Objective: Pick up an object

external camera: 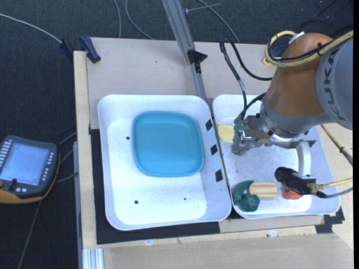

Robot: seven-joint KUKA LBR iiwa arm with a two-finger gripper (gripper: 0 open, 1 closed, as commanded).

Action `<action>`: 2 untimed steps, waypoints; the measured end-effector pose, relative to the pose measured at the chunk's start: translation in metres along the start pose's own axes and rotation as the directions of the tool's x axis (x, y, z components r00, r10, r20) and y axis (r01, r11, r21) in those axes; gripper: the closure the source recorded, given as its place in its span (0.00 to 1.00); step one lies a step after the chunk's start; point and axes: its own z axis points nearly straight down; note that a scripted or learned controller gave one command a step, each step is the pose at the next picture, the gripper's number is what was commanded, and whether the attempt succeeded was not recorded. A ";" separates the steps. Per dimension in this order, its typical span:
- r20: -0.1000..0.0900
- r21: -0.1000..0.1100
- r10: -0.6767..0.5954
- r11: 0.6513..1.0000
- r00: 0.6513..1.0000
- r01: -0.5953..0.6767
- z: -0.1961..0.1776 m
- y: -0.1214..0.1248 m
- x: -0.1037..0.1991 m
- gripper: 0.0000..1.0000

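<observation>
Yellow, a small flat piece lies at the right bin's left wall, just beside the gripper, which hangs low over the bin floor. Whether it's spread or pressed together I cannot tell. Looks like the reaching step; next it must settle over that piece, or the green toy nearer the front.

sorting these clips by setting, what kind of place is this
Most likely a robotics lab or test cell. A grey and orange arm works over two white bins on a plain bench, a handheld control pendant lies on the dark floor, and loose cables trail behind.
</observation>
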 end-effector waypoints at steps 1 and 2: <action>0.000 0.002 0.000 1.000 1.000 0.000 0.011 0.005 0.052 1.00; 0.000 0.001 0.001 1.000 1.000 -0.001 0.010 0.015 0.096 1.00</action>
